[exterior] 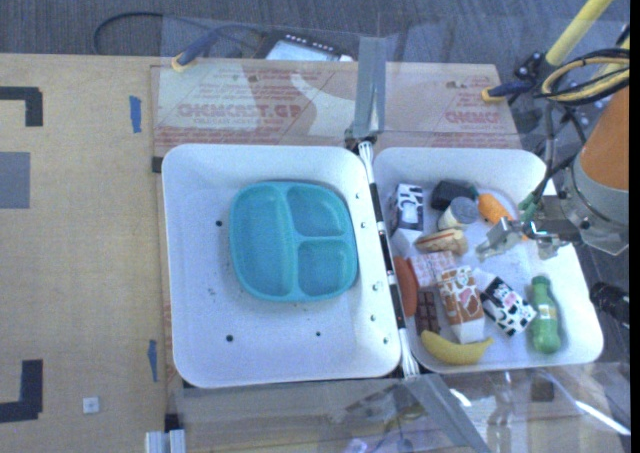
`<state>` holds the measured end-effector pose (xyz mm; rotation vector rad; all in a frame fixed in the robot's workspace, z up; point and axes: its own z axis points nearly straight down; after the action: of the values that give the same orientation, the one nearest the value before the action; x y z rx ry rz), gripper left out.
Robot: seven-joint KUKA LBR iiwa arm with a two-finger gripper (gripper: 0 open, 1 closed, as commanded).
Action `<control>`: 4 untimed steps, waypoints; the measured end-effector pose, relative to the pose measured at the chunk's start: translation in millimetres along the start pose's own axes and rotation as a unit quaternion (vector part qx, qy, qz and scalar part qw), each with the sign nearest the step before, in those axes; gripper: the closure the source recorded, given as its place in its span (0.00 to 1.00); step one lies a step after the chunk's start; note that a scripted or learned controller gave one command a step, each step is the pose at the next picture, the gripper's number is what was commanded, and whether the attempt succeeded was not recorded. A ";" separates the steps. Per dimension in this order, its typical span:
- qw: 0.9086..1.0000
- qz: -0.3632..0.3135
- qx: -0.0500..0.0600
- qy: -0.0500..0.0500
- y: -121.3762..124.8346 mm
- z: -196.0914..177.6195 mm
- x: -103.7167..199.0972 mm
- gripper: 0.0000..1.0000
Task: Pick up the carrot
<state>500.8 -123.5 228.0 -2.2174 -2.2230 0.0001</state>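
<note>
Nearest edge of right bin (590,341): banana (456,346) along the near wall, green bottle (544,314) to its right, cow-patterned carton (506,305) and small juice carton (458,296) just behind. Chocolate bar (427,313) and sausage (405,283) lay against the left wall.

Mid bin: gripper (503,238) hovered low over the clutter, reaching in from the right, fingers parted, nothing seen between them. Sandwich (442,239) just left of the fingertips.

Farther back: carrot (491,207), orange, lying just beyond and a little left of the gripper, beside a grey round lid (463,211) and a black object (453,191). Not yet grasped. Black-and-white carton (408,206) at far left of the bin.

Judged best approach: shift slightly toward the far side, centre the spread fingers across the carrot's narrow width, descend straight, close only once both sit below its curve. Risk judged: nudging the lid, or rolling the carrot toward the far wall.

Left bin (190,271): teal divided plate (294,240) at centre, apart from all else.

Surroundings: pale wooden bench (80,241) with blue tape marks, clear panels behind the bins, grey carpet and loose cables at far side, yellow pole far right.
</note>
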 end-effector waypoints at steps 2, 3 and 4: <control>0.996 -0.084 0.000 0.000 -9.6 -1.3 5.8 0.00; 0.995 -0.101 -0.002 -0.001 55.5 61.0 -44.2 0.00; 0.985 -0.170 -0.002 -0.001 112.4 131.2 -58.3 0.00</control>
<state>613.1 -181.4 96.6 -1.8092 -2.5717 -0.0011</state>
